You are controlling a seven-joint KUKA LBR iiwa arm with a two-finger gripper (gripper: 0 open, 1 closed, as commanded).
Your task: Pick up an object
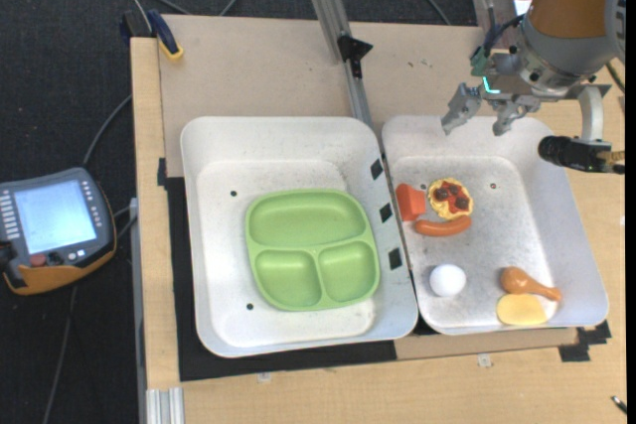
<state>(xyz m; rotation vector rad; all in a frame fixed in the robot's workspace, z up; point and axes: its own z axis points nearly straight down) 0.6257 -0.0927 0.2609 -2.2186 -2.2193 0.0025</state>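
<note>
My gripper (pixel 484 114) hangs open above the far edge of the right bin (pixel 566 213), its two grey fingers spread and nothing between them. Below it in that bin lie an orange-red block (pixel 408 202), a small pizza toy (pixel 450 198), a sausage (pixel 442 227), a white ball (pixel 447 280), a chicken drumstick (pixel 528 283) and a yellow piece (pixel 523 312). The gripper is well above and behind all of them, closest to the pizza toy.
The left bin (pixel 214 204) holds a green three-compartment plate (pixel 313 248). A metal pole (pixel 328 5) slants down to the seam between the bins. A teach pendant (pixel 50 228) lies off the bench at the left.
</note>
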